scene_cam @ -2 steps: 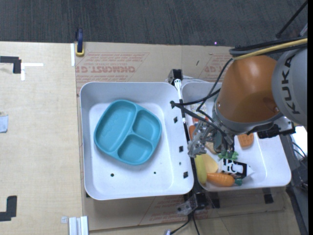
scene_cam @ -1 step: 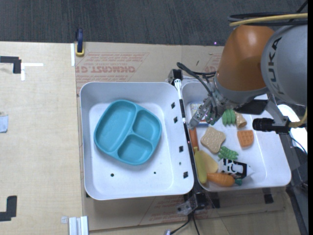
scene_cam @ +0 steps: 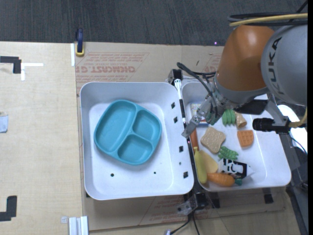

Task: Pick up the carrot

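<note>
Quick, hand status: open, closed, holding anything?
Hand: cannot be told; it sits low at the right bin's left wall, apart from the carrot at the near edge.

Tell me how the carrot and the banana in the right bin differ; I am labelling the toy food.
The carrot is orange with a green tip at its right end; the banana is plain yellow. The carrot lies crosswise along the bin's near edge, while the banana lies lengthwise by the left wall. The carrot looks shorter than the banana. Both lie flat in the right bin, meeting at its near-left corner.
</note>
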Tool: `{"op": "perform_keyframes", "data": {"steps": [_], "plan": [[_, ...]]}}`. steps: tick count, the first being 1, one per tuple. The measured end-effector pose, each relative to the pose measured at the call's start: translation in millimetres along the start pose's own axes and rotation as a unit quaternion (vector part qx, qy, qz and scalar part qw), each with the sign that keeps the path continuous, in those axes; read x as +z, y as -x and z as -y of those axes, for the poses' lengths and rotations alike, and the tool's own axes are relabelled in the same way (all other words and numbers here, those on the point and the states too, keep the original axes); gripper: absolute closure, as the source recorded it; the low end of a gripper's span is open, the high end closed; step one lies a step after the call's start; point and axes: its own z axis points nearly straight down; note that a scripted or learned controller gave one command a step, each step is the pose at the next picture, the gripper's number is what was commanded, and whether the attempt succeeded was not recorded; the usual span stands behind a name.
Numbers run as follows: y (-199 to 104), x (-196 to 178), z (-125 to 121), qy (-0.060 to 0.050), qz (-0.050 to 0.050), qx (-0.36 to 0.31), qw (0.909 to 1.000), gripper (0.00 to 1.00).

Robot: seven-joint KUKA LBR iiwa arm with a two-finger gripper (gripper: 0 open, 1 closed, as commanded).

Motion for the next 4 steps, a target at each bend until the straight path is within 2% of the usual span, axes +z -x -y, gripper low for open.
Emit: {"op": "perform_keyframes", "data": {"steps": [1,2,3,4], "plan": [[1.7,22.5,45.9,0.000,-0.001,-0.194,0.9810,0.00],[66.8,-18.0,48.2,0.002,0.002,-0.302,0.9533,0.00],[10.0,12.4,66.0,0.001,-0.001,-0.370,0.9289,0.00],[-11.5,21.9,86.8,0.001,0.000,-0.404,0.9148,0.00]]}}
